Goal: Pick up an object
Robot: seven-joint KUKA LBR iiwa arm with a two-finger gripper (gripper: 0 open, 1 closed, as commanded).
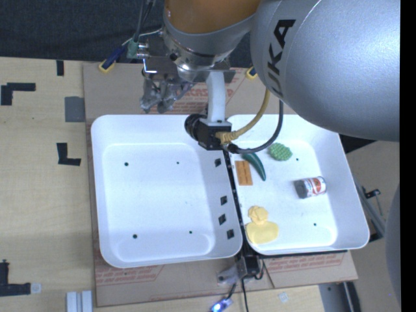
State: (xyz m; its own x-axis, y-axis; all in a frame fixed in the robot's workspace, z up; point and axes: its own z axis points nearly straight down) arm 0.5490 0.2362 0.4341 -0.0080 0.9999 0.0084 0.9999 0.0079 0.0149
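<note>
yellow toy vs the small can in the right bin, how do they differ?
The yellow toy is lumpy and soft-edged; the can is a smooth cylinder. The toy is plain yellow; the can is grey with a red-and-white label. The toy looks larger and lies nearer the front wall. Both lie loose in the right bin.

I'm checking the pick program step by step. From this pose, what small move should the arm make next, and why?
Probably shift the tool toward the right bin before descending. It sits at the far edge of the bench, beyond the left bin, while the objects all lie in the right one: a yellow toy, a small can, an orange block, a green piece.
</note>
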